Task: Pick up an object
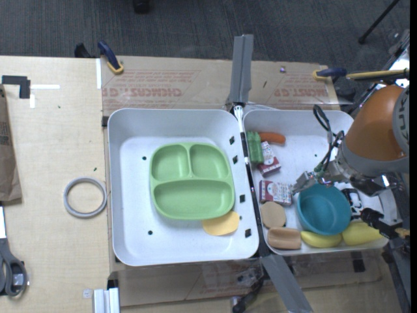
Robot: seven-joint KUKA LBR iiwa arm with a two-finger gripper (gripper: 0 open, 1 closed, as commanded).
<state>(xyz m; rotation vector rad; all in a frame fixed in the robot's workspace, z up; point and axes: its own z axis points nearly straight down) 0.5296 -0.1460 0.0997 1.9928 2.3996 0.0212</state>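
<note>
The blue bowl (323,208) sits in the right bin (296,119), toward its near right part, and looks the likeliest thing to be picked; the gripper (306,180) hangs at the bowl's upper left rim, so the bowl lies just below and to the right of the jaws; whether the jaws are open or shut cannot be told, since metal and shadow blur together there, and nothing is seen between them. Just left of the bowl lies a small maroon carton (275,192); below it a tan bun (283,238), with a yellow banana (320,239) touching the bowl's near edge. Farther up are a carrot (272,137) and a green packet (255,150). The left bin (124,175) holds a green divided plate (192,180) and a yellow disc (221,224); a grey ring (85,196) rests on the tabletop (45,142).
</note>
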